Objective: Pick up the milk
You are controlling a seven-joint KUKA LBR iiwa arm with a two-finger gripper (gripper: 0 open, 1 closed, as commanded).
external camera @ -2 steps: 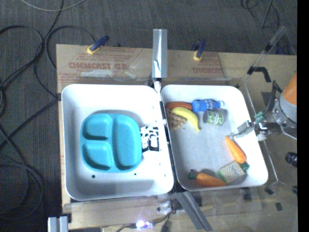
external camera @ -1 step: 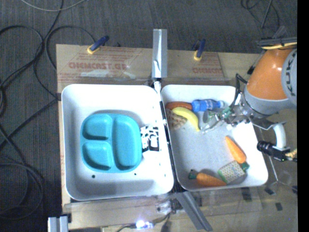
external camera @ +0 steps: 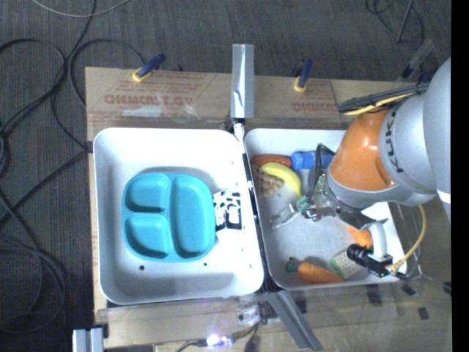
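We see the milk carton (external camera: 227,208), a small black-and-white patterned box, in the left bin (external camera: 176,271). It lies against the right edge of the blue plate (external camera: 170,215) and close to the wall between the bins; its print is too blurred to read. The gripper (external camera: 297,211) hangs over the right bin (external camera: 308,244), apart from the milk, and we cannot tell whether its jaws are spread or pressed together. The arm (external camera: 366,160) covers much of that bin's far right part. A banana (external camera: 281,176) half hides something reddish behind it, and a blue thing (external camera: 302,158) beside it is cut off by the arm. A carrot (external camera: 316,273) lies along the near wall.
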